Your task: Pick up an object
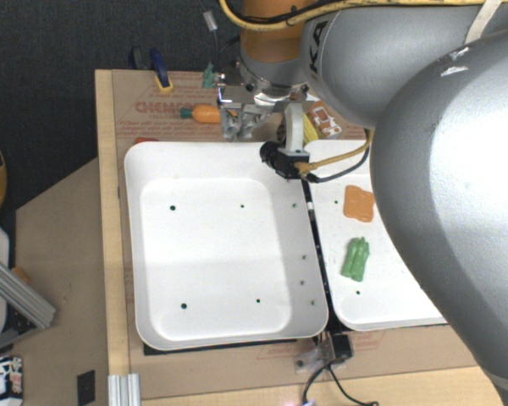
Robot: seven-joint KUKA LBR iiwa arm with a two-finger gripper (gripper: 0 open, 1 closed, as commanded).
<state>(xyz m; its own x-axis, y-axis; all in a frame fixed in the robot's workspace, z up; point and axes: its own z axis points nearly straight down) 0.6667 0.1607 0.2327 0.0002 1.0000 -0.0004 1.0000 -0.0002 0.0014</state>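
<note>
Nearest, a green knobbly plastic object (355,259) lies in the right shallow white bin (381,311), with an orange flat block (359,203) beyond it. Farther back, the gripper (237,128) hovers over the left white bin's (220,252) far rim; whether it grips anything, I cannot tell.

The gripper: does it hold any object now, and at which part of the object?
It cannot be told. The gripper sits above the left bin's far rim; no object shows between its fingers, and their state is unclear.
</note>
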